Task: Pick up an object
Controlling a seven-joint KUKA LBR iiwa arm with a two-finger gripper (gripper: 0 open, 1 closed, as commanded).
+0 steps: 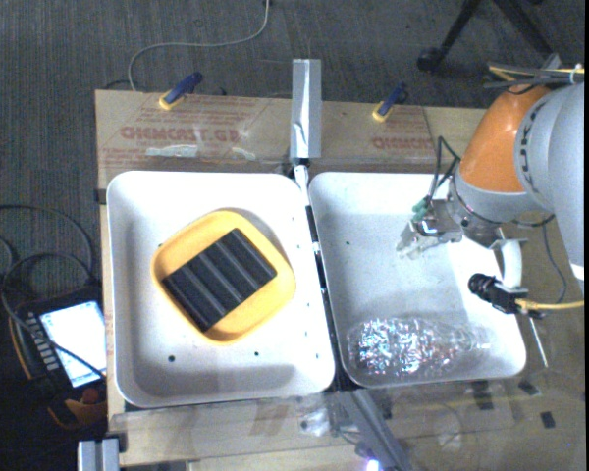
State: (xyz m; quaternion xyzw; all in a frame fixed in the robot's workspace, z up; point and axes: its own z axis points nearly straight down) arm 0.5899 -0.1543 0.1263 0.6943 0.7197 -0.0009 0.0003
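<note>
Taking the metal divider strip [304, 116] between the two bins as the landmark: left of it, the shallow white left bin [137, 214] holds a yellow rounded-square plastic tray with a black ribbed insert [224, 275], lying flat and tilted at an angle. Right of the strip, in the white right bin [353, 214], a crinkled clear plastic bottle with silvery foil-like contents [412, 344] lies on its side near the front wall. Further right, the hand [424, 226] hangs over that bin's back part, well apart from the bottle. Whether it is open I cannot tell; nothing shows in its grip. Judging by this, nothing is picked yet: approach, grasp and lift all remain.
</note>
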